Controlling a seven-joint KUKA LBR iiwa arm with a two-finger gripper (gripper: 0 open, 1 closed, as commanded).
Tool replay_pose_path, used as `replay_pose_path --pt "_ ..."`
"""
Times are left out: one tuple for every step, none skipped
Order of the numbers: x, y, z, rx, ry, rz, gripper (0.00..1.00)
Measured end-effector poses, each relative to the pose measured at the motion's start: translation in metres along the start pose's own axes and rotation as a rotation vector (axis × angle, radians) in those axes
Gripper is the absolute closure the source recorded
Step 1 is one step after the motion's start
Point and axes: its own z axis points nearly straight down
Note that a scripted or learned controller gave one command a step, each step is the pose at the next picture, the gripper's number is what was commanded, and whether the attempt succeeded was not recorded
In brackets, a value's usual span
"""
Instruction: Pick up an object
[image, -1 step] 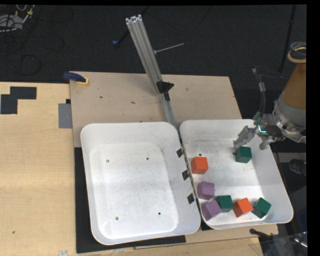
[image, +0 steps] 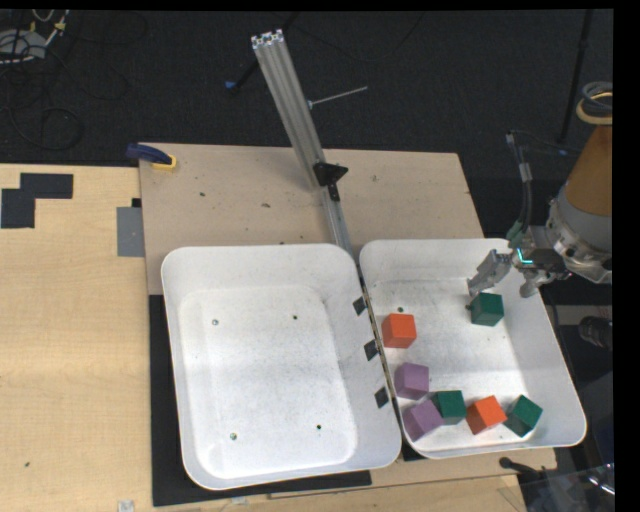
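While the arm (image: 590, 190) hangs over the right bin (image: 440, 262) from its far right side, the fingers (image: 494, 268) look spread apart, one prong to each side just above the green cube (image: 487, 309), and nothing sits between them. That cube is the likely target; it lies near the right bin's right wall, toward the far end. Main risk: the fingers seem offset up and to the right of the cube rather than centred over it, so a straight descent could land one prong on its top face, or closing could clip an edge and shove it against the wall instead of gripping it. The left bin (image: 190, 268), beside the right bin, has nothing in it that matters. A slanted metal rail (image: 295, 115) stands behind the right bin's far left corner, well clear of the reach. Other pieces sit well apart from the green cube: an orange cube (image: 399, 329) near the right bin's left wall, and a cluster along its near edge with two purple cubes (image: 411, 379), a second green cube (image: 450, 404), another orange cube (image: 486, 413) and a third green cube (image: 523, 414). None blocks the approach.
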Motion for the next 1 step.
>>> replay_pose_path --pt "0.0017 -0.0085 0.0615 0.006 0.001 0.000 0.00"
